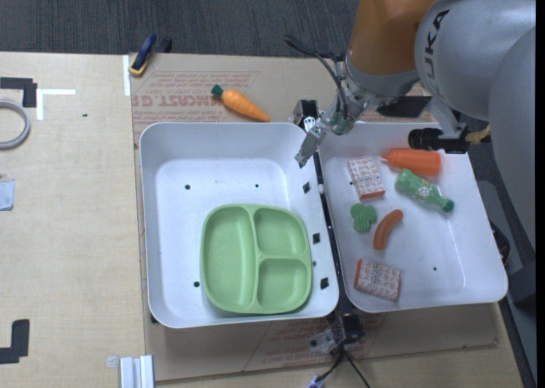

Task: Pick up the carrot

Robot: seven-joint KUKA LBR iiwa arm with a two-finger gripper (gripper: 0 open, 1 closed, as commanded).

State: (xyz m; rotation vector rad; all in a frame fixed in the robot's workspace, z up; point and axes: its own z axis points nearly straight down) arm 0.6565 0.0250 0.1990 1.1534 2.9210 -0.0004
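**Carrot outside bins, on cardboard behind left bin**

Carrot lies on the worktop cardboard, just behind the left bin's back rim, green end pointing left. Arm comes in from upper right. Left bin holds a green divided plate. Right bin holds two snack packets, orange pepper-like piece, green bottle, sausage, small broccoli. Tool hangs over the seam between the bins, near their back edge, apart from the carrot; nothing visibly in it; finger opening: cannot tell.
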